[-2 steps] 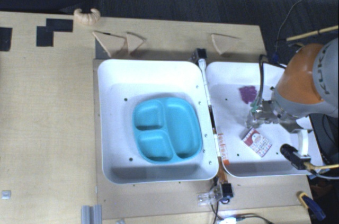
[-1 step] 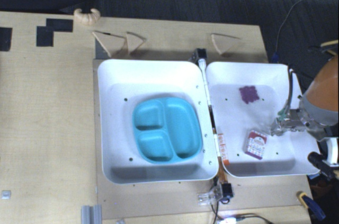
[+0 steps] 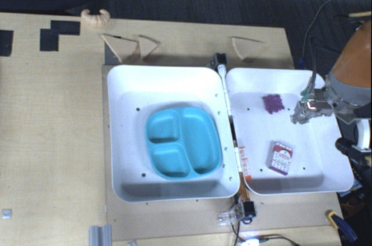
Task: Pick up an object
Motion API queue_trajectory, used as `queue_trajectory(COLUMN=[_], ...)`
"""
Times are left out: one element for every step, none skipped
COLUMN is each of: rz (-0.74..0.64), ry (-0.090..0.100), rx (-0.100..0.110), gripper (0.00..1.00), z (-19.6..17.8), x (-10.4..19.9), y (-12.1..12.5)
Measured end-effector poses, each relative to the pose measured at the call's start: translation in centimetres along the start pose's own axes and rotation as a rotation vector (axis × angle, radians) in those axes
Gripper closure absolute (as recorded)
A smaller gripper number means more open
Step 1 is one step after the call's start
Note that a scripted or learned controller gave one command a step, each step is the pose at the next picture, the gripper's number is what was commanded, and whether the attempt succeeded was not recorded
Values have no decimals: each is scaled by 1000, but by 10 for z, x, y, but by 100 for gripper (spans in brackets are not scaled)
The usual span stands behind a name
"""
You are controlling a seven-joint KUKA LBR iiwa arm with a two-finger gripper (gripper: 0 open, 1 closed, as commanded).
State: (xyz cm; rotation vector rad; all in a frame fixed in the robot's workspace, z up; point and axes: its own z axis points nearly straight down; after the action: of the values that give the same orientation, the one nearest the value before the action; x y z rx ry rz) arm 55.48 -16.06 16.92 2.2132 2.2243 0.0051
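- While the gripper (image 3: 301, 114) hangs over the right bin (image 3: 331, 181), whether it holds anything I cannot tell.
- The purple object (image 3: 272, 103) lies just beside it; descending off-centre could nudge it away.
- The flat red packet (image 3: 281, 157) may slip.

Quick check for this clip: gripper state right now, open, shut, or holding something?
Gripper: cannot be told from this view. It sits over the right bin, just right of the purple object, with nothing seen in its grasp.

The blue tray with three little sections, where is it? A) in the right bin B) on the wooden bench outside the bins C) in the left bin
C: the blue tray lies flat in the left bin, while the right bin holds a purple thing and a small red packet.
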Motion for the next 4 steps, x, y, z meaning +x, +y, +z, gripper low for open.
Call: queue_trajectory(rz=[1, 1, -1, -1], ry=[0, 0, 0, 0], rx=[1, 1, -1, -1], gripper=[0, 0, 100, 0], z=[0, 75, 65, 65], x=[0, -37, -37, -37], y=[0, -25, -24, -24])
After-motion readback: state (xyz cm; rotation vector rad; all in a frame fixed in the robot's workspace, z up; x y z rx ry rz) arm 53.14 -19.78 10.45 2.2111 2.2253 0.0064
